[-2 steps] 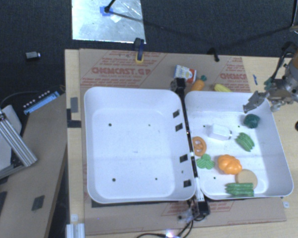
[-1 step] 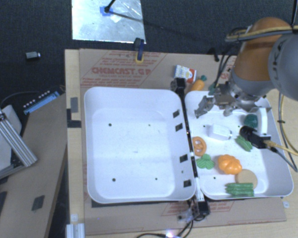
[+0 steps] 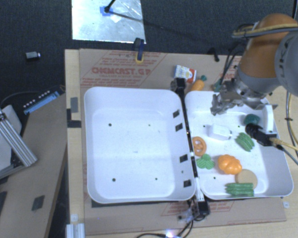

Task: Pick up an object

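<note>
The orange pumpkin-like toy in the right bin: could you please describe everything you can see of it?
The orange pumpkin-like toy is a rounded, lobed piece with a glossy, plastic-looking skin, brighter on top and slightly darker at its edges. It rests on the floor of the right bin, toward the near side. A round tan disc lies close at its lower right and a small green leafy piece at its left; whether they touch it is unclear. The pincer is well away, near the bin's far side.

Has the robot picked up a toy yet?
Not yet. The gripper hangs over the right bin, and I see nothing in it. The orange toy, pretzel and white block all lie in that bin. Grabbing and lifting are left.
</note>
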### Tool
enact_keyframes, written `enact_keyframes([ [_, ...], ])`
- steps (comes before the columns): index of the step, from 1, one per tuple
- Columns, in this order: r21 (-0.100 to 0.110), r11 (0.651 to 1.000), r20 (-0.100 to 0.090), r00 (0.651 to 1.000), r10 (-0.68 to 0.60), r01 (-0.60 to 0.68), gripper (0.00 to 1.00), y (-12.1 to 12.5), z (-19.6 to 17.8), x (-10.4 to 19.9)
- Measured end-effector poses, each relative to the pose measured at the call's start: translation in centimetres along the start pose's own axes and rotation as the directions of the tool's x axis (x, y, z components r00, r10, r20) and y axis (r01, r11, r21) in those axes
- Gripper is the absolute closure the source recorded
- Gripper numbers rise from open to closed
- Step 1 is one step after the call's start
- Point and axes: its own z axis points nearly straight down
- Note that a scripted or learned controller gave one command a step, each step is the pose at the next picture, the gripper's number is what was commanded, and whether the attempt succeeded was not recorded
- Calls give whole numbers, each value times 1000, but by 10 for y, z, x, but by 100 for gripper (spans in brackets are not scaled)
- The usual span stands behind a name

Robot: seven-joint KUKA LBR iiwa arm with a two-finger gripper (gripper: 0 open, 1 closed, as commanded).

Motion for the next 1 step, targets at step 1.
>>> enact_keyframes([
  [1,-5,1000,-3,1000,-6,6,100,-22,-95,69],
])
